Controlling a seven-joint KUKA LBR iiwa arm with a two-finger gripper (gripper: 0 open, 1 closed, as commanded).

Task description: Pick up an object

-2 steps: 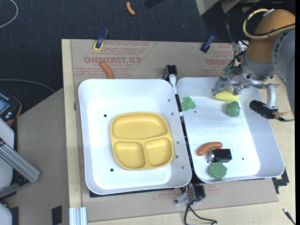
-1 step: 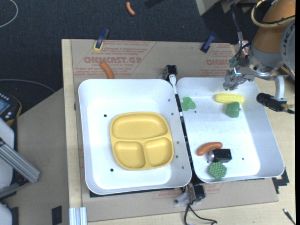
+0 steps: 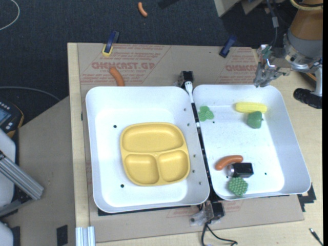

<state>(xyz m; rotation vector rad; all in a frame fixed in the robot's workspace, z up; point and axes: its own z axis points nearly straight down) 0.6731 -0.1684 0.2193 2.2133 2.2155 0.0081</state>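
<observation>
Above the right bin's (image 3: pixel 292 137) far right corner hangs the gripper (image 3: pixel 262 81), nothing between its fingers; open or closed, cannot tell. Corn cob (image 3: pixel 250 107) lies near, just inside that bin, green block (image 3: pixel 254 120) touching it. Sausage (image 3: pixel 228 161) well apart, nearer front.

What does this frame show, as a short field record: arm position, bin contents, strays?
gripper: above the far rim of the right bin, nothing seen between its fingers
left bin: yellow divided tray
right bin: corn cob, green piece, small green leaf, sausage, black block, green bumpy item
outside bins: orange sausage on board, another on floor
</observation>
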